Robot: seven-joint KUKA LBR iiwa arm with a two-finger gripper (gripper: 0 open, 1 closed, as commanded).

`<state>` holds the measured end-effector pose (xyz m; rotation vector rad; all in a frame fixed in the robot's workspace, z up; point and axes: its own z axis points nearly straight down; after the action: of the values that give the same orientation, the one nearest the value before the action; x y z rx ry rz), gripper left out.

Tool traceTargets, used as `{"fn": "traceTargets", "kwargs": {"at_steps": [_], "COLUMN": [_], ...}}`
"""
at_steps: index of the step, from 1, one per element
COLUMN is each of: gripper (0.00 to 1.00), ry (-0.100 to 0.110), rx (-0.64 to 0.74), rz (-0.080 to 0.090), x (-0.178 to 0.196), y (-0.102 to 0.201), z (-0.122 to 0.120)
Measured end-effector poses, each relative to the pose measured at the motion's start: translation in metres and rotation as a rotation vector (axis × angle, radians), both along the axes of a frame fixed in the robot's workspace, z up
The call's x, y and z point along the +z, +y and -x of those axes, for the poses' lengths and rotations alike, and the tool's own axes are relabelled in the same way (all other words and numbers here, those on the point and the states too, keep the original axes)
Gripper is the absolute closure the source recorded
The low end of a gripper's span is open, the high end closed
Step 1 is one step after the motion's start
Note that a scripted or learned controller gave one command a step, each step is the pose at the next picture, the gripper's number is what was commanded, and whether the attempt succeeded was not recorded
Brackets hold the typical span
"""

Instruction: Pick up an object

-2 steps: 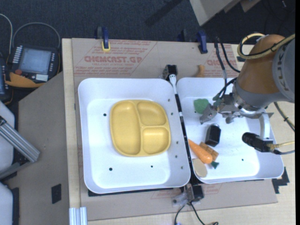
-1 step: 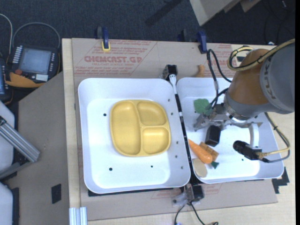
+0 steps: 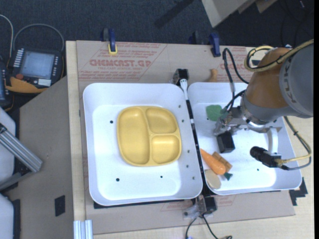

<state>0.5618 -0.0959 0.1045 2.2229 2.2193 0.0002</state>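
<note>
In the right bin, a small green object lies near the far left corner. An orange carrot-shaped toy lies against the bin's left wall near the front, with a pale round piece just in front of it. My gripper points down into the bin's left half, between the green object and the carrot. It is close above the bin floor, and nothing shows in its grasp.
The left bin holds a yellow plate divided into three compartments. The arm's grey and orange body hangs over the right bin's far part, with cables beside it. A black part juts out right of the gripper.
</note>
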Motion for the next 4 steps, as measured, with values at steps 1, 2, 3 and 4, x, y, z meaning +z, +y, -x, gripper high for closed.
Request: {"fn": "traceTargets", "kwargs": {"at_steps": [1, 2, 3, 4], "gripper": [1.0, 1.0, 1.0, 1.0], "ry": [-0.005, -0.006, 0.002, 0.0], "rx": [0.0, 0.002, 0.008, 0.008], "rz": [0.001, 0.001, -0.003, -0.002], "x": [0.057, 0.104, 0.11, 0.105], "y": [-0.007, -0.007, 0.052, 0.109], "z": [0.006, 0.005, 0.013, 0.004]}}
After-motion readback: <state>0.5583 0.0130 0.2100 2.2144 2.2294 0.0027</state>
